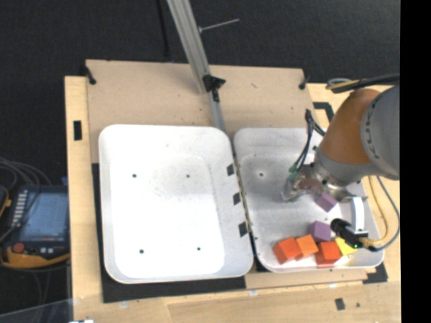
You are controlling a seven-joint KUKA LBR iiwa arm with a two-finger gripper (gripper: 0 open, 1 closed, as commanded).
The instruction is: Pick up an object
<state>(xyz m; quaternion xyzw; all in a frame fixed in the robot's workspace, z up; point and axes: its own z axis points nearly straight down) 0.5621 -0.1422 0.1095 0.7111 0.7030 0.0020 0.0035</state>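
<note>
While the hand (293, 190) hovers, grip state unclear, the purple block (326, 201) lies diagonally beside it.

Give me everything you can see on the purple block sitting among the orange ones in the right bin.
The purple block is a small, matte, cube-like piece, tilted rather than square to the bin. It lies near the near right corner of the right bin, touching the row of orange blocks just in front of it. A black part of the arm lies close at its right. The pincer sits apart, further up the bin.
</note>
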